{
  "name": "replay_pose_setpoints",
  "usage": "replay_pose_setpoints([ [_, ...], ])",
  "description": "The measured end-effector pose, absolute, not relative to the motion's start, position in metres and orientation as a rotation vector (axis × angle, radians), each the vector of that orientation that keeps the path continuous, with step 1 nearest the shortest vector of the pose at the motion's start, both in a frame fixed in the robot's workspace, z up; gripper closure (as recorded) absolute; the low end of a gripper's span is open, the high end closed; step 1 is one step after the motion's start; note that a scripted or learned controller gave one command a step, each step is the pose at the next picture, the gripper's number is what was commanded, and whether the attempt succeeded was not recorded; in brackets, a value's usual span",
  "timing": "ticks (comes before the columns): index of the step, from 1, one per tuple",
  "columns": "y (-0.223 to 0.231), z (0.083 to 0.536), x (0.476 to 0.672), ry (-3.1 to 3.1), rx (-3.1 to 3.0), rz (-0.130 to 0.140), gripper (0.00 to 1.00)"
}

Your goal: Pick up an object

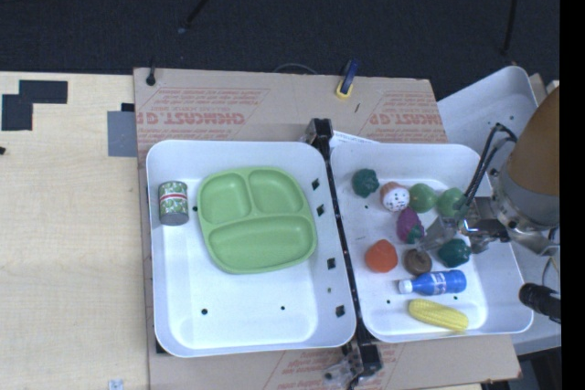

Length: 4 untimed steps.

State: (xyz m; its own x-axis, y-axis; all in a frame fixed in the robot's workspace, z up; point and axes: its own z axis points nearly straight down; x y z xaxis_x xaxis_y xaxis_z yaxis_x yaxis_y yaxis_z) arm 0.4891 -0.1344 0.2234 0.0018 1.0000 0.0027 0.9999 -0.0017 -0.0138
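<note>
Hand (pixel 445 233) sits low in the right bin (pixel 494 310), among the small items at its middle; finger state cannot be told from here. Arm (pixel 535 169) enters from the right. Just beside the hand: a dark teal ball (pixel 454 251), a purple piece (pixel 408 224) and a green ball (pixel 450 201). Nothing is visibly between the fingers. Further out: green ball (pixel 421 195), white-and-red ball (pixel 395 196), dark green ball (pixel 366 182), orange ball (pixel 381 256), brown round item (pixel 419 262), blue bottle with white cap (pixel 435 283) lying flat, yellow corn cob (pixel 438 314). Left bin (pixel 183 315) holds a green divided plate (pixel 257 219) and a small can (pixel 173 202), upright.
</note>
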Motion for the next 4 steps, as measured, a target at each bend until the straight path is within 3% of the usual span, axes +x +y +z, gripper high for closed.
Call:
replay_pose_setpoints([
  [1,-0.135,0.229,0.491,-2.219,-2.219,0.002,0.00],
  [3,-0.146,0.126,0.481,-2.217,-2.216,0.006,0.00],
  [4,-0.147,0.095,0.491,-2.247,-2.234,-0.023,0.00],
])
